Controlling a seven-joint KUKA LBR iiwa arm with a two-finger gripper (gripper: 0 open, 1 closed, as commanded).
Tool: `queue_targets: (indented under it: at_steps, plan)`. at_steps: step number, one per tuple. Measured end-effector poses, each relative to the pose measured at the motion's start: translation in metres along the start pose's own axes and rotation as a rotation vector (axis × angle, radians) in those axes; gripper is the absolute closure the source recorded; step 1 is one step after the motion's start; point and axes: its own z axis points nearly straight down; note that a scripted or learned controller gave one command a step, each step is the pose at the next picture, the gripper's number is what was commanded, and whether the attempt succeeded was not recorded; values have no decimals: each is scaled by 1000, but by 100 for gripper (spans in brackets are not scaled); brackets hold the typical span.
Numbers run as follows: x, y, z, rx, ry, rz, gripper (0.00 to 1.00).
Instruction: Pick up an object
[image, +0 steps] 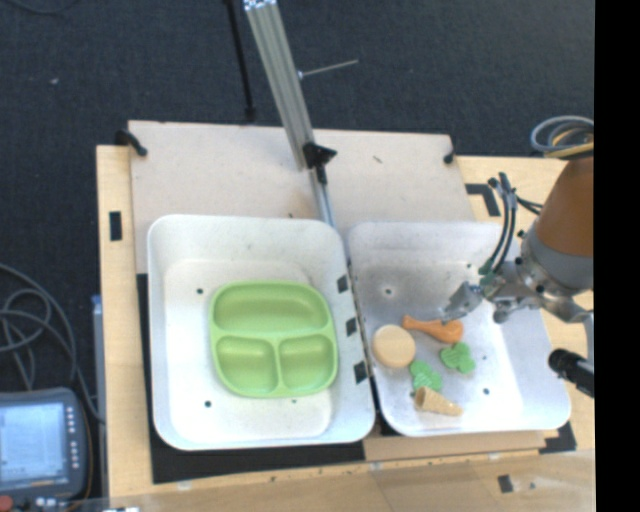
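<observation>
The pale surface (240, 170) carries two white bins. In the right bin (520, 390) the hand (470, 297), its grip impossible to judge, hovers just above an orange carrot-like toy (435, 328). The approach looks underway; next comes a descent onto it.

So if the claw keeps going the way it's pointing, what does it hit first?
Probably the orange carrot: the claw points down-left toward it in the right bin. Depth is unclear from one slanted view, so it might touch the bin floor first.
</observation>
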Motion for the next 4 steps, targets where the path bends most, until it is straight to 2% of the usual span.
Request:
queue_targets:
  at_steps: [1,2,3,4]
  plan:
    - [0,0,0,-1,0,3,0]
    - [2,-3,62,7,0,3,0]
    - [1,-2,112,0,-1,4,0]
    - [-2,0,98,-6,-2,10,100]
